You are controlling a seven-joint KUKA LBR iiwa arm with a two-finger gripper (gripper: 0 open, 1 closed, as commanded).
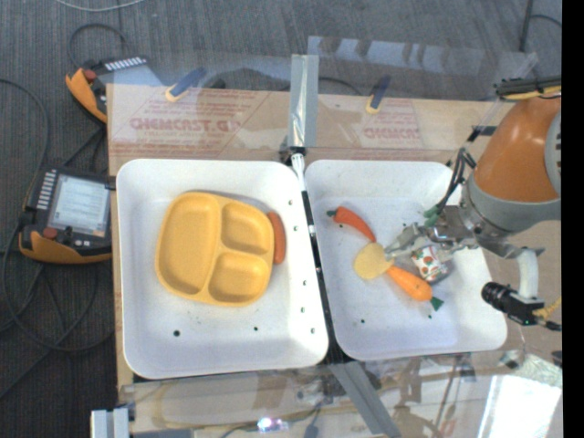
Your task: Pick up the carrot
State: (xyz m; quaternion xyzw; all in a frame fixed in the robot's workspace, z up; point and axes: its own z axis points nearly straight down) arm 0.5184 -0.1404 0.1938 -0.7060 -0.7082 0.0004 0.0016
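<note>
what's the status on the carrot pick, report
Gripper low in right bin, holding nothing. Carrot loose beside it. Yellow chip touching carrot's end.

The carrot (pixel 410 283) is crowded: a pale yellow disc (pixel 370 262) touches its left end, a small red-and-white item (pixel 427 265) sits just above it, and the gripper (pixel 412 236) hangs close over that. Open bin floor (pixel 383 322) lies below and left of the carrot
</note>
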